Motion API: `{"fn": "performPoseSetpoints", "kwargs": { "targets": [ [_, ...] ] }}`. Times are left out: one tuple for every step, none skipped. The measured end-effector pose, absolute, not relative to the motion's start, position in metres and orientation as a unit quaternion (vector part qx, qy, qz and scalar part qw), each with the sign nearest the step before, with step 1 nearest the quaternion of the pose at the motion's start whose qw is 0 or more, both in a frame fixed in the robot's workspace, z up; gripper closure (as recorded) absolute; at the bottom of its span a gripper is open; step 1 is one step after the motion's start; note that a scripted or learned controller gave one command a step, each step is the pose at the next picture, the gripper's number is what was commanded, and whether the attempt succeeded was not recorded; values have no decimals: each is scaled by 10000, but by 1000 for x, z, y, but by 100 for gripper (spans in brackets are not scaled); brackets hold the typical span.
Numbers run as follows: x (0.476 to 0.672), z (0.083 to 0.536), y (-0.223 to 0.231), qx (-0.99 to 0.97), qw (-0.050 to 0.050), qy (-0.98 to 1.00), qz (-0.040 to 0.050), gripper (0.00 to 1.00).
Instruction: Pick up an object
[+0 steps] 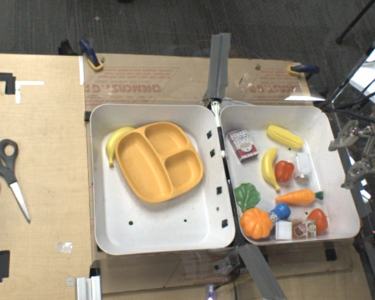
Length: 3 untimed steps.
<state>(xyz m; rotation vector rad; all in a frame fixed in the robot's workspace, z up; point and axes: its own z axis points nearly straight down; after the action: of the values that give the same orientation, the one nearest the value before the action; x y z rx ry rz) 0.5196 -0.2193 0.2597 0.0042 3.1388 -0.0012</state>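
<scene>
Two white bins sit side by side on the bench. The left bin (112,230) holds an orange divided plate (159,161) with a banana (115,141) touching its upper-left rim. The right bin (322,120) holds a corn cob (284,137), a carrot (295,197), a pumpkin (256,223), a second banana (269,167), a card box (242,144), a green leaf (247,195) and a tomato (284,170). Scissors (11,174) lie on the bench at far left. The gripper's state cannot be told.
</scene>
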Motion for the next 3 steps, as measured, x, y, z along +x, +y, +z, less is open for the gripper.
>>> {"fn": "performPoseSetpoints", "kwargs": {
  "targets": [
    [491, 121, -176, 342, 128, 9993, -26, 0],
    [569, 93, -128, 715, 26, 9974, -1, 0],
    [602, 94, -116, 1088, 38, 9941, -6, 0]
  ]
}}
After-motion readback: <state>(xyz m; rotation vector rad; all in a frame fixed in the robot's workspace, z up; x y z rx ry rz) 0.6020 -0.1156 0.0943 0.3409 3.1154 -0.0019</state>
